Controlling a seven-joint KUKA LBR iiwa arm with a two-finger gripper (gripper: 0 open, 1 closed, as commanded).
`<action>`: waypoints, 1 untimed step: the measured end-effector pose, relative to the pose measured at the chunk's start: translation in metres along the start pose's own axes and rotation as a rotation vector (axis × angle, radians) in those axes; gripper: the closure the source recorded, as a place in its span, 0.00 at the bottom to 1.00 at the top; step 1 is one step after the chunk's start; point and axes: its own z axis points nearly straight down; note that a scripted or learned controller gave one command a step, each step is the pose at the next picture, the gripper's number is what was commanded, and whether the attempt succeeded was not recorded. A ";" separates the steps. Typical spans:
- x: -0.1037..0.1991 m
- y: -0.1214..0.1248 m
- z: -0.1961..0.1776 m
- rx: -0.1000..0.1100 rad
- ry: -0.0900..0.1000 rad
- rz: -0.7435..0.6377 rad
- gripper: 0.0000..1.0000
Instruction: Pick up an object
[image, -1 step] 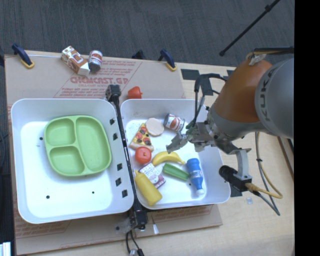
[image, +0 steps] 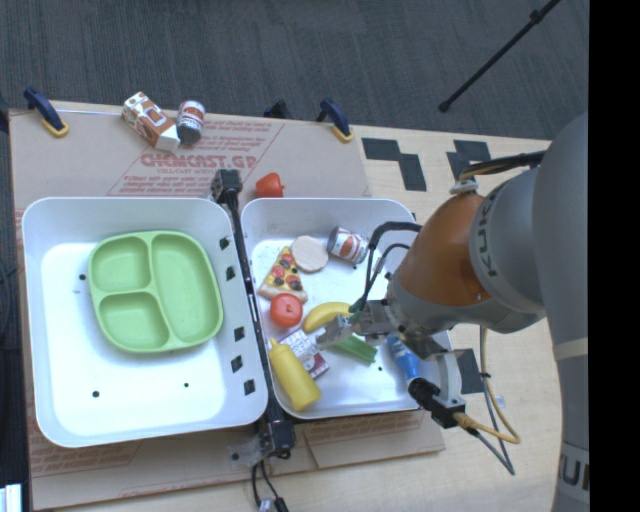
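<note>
A: Where the gripper (image: 352, 328) hangs low in the right bin (image: 400, 214), which item suits?

B: The banana (image: 325, 316) just beside it: light, stiff, smooth; grasp mid-curve. Whether the gripper is open, I cannot tell. Farther off: tomato (image: 286, 311), can (image: 346, 245).

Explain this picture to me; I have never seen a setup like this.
One camera looks down at a slant on a bench with two shallow white bins. The grey machine with the orange band is a robot arm reaching in from the right. Its gripper is low over the right bin, near a banana and a green object; whether it holds anything cannot be told. That bin also has a tomato, a pizza slice, a can and a yellow bottle. The left bin holds a green divided plate. Its job is to pick up one object.
</note>
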 end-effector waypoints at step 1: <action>0.000 0.001 -0.010 0.001 -0.001 -0.006 1.00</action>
